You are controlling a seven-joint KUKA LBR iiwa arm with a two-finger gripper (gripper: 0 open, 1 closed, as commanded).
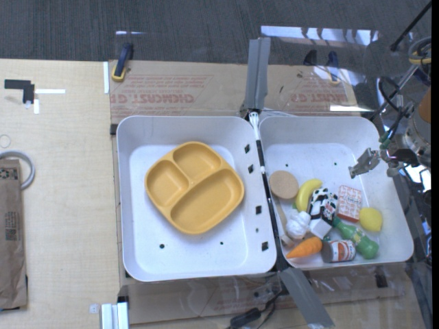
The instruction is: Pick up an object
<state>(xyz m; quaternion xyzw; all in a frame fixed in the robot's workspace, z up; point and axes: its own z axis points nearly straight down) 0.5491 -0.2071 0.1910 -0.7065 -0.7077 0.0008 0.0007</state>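
In the right bin [343,132], small toys lie heaped near the front: a banana [306,193], a carrot [304,248], a lemon [371,218], a round biscuit [283,184] and a black-and-white cow [319,201].

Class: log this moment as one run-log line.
gripper: above right bin's right side | holding: nothing | yellow divided plate: left bin

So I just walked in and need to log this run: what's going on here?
A robot arm is reaching in over the right bin, its gripper hovering above the bin's upper right part and holding nothing. The toys, among them a banana, a carrot and a lemon, lie untouched. The yellow divided plate sits in the left bin.
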